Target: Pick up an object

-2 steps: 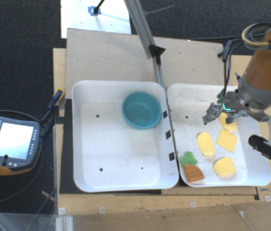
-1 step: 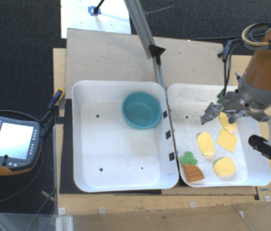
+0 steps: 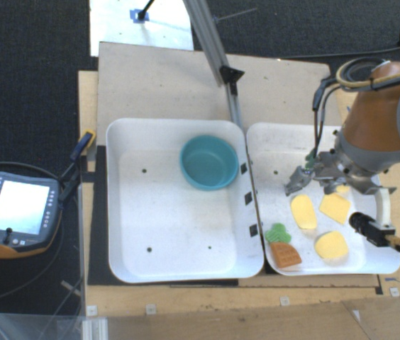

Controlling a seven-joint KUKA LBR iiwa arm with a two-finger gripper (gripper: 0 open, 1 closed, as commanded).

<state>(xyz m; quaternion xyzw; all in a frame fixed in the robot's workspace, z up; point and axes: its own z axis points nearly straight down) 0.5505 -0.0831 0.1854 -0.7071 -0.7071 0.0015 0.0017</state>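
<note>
The gripper (image 3: 301, 181) hangs low over the right bin (image 3: 271, 137) at centre right of the frame, above the yellow blocks (image 3: 303, 212) clustered toward the lower right beside a carrot toy (image 3: 283, 250); whether it is clenched or released cannot be told. Nothing is seen in its grasp. The near rim crowds the toys, while bare floor toward the bin's upper half offers approach room. A teal bowl (image 3: 209, 161) sits alone in the left bin (image 3: 136, 211).

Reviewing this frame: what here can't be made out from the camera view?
- Gripper: whether it is gripping anything; too small and dark against the right bin.
- Yellow piece behind the wrist: mostly covered by the arm, shape unclear.
- Green item beside the orange piece: too small to identify.
</note>
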